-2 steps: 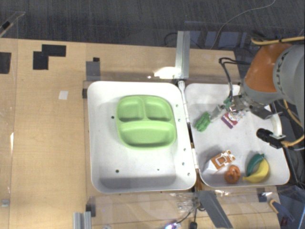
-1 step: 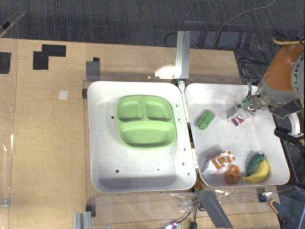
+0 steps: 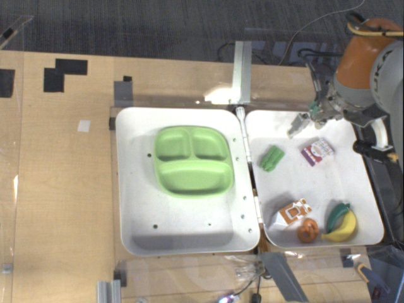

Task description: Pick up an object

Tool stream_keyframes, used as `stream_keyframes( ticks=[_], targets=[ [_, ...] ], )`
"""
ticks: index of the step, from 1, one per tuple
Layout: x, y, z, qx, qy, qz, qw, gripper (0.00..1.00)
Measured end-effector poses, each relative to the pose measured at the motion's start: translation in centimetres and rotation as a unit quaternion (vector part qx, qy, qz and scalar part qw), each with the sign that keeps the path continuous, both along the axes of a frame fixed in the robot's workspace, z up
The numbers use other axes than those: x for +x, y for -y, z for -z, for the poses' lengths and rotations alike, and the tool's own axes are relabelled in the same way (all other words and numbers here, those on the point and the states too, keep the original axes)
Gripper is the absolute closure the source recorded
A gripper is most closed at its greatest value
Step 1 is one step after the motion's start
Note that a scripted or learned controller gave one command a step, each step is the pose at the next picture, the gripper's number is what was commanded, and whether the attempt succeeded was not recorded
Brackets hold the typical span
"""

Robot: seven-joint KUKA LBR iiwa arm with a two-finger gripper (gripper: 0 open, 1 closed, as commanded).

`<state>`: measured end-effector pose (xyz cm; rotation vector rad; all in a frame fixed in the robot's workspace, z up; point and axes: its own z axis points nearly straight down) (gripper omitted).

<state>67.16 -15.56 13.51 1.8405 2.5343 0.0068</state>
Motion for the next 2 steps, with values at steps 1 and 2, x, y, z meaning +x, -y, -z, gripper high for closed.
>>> stream_keyframes(
  ticks=[1,2],
  targets=[
    [-1.4,-5.9,4.5,0.0011,-0.001,0.052,0.9987,0.0],
    [-4.1,-6.8,4.4,0.0015,0.002,0.086,0.9963,0.0]
  ],
)
